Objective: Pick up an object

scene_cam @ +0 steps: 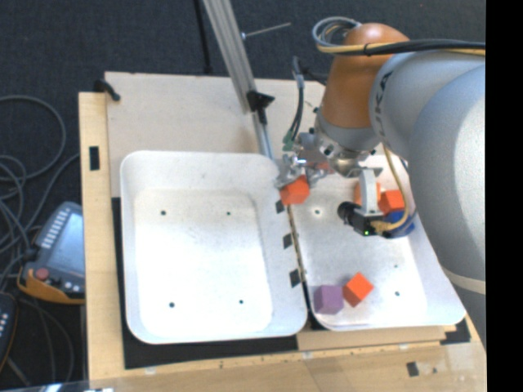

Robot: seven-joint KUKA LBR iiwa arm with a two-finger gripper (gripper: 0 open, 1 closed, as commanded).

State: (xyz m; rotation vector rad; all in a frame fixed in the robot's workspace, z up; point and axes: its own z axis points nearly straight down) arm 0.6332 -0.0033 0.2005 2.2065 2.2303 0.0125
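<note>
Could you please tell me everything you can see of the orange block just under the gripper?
The orange block is a small cube-like piece with a matte, plain surface, perhaps foam or painted wood. It sits tilted, one corner pointing down, directly beneath the gripper and touching its lower end, over the divide between the two bins at the upper left corner of the right bin. It looks lifted off the bin floor, though the view cannot settle this. Its top is hidden by the gripper.
</note>
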